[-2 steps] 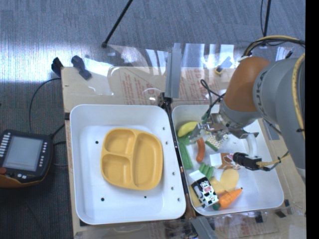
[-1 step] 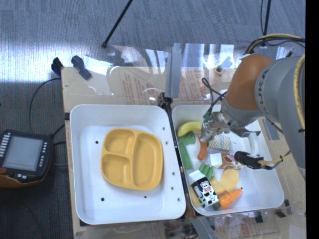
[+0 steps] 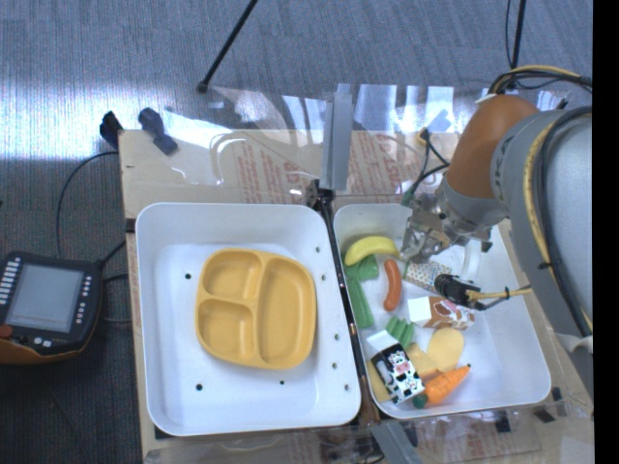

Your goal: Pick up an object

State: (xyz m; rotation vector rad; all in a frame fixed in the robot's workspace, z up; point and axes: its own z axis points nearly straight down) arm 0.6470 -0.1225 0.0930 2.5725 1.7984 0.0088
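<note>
Toys crowd the right bin (image 3: pixel 527 356): a banana (image 3: pixel 370 248) at the top, a sausage (image 3: pixel 392 284) just below it, green pieces (image 3: pixel 360 293) along the left wall, and a cow-patterned carton (image 3: pixel 400 373) beside a carrot (image 3: pixel 445 384) near the front. The gripper (image 3: pixel 422 247) hangs over the upper middle of that bin, just right of the banana and sausage; whether it is open or closed I cannot tell from this angle, and nothing visibly sits in it. The left bin (image 3: pixel 160 356) carries a yellow divided plate (image 3: pixel 256 307). To do this well, I'd say pick one target with room on both sides. The sausage looks like the cleanest candidate, lying slightly apart from its neighbours. Come straight down, centred across its narrow width, since grazing the banana could spoil the grasp.
</note>
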